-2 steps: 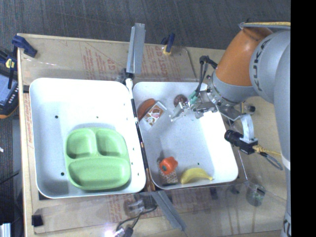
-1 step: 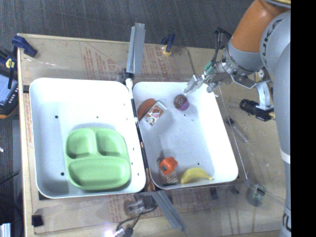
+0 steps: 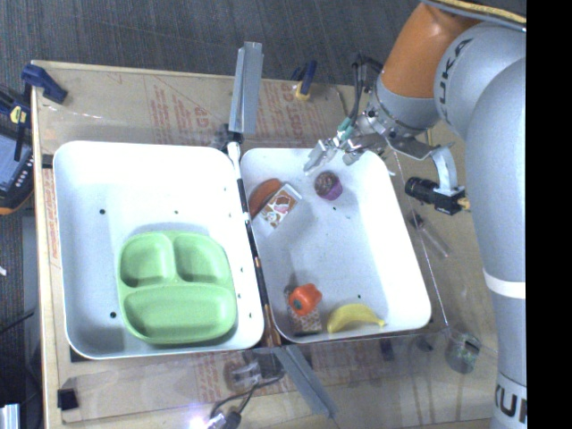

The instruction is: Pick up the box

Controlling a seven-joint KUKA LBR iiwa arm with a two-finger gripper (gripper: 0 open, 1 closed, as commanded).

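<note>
Nearest the camera, at the six o'clock rim of the right bin (image 3: pixel 407 266), we are looking at a banana (image 3: pixel 356 318) and, just beside it at its nine o'clock, an orange thing (image 3: pixel 305 298) sitting on a small brown block (image 3: pixel 307 322). In the left bin (image 3: pixel 80 239) a green tray (image 3: pixel 174 286) is lying well apart from all this.

Further back, toward eleven o'clock in the right bin, the box (image 3: pixel 281 206) is lying tilted, touching a brown rounded thing (image 3: pixel 262 195) at its nine o'clock, close to the wall between the two bins. A small purple thing (image 3: pixel 327 185) is sitting near the box at its two o'clock.

We are judging the risks from that crowding. A finger coming down at the box's nine o'clock side is likely to land on the brown thing or against the bin wall, and the box may skid or tip instead of being gripped. Descending short of the box, we would be closing on the purple thing instead, which is lying between tool and box.

Farthest back, the tool (image 3: pixel 329 153) is hovering at the twelve o'clock rim of the right bin, above the purple thing. Its fingers are looking spread, with nothing between them and nothing touched, as far as we can tell.
</note>
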